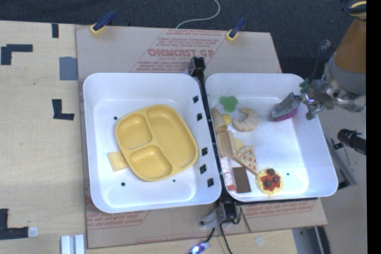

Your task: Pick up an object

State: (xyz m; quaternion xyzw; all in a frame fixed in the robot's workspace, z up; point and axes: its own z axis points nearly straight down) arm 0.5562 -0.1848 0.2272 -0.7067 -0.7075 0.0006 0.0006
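Nearest the camera, at the front of the right bin (pixel 315 187), a small round toy pizza (pixel 269 181) with red topping lies flat beside a brown bar (pixel 241 179). It looks light, stiff and thin, so a grip across its rim would be the likely hold, though its low profile may let it slip.

Just behind, along the divider, lie a waffle-like wedge (pixel 246 158), a tan stick (pixel 224 143) and a pale ring-shaped pastry (pixel 245 120). All seem to be light plastic play food, hard and somewhat slick. The pastry stands a little apart from the pile, so it is probably the easiest target, taken across its width.

A green piece (pixel 228 103) sits further back, near the rear wall.

In the left bin (pixel 95 128), a yellow 3-compartment tray (pixel 156 141) rests on a small yellow slab (pixel 116 160); it is wide and awkward for 2 fingers.

At the far right, the pincer (pixel 287 108) hangs low over the right bin's back corner, well apart from the food. Whether its fingers are apart or together I cannot tell.
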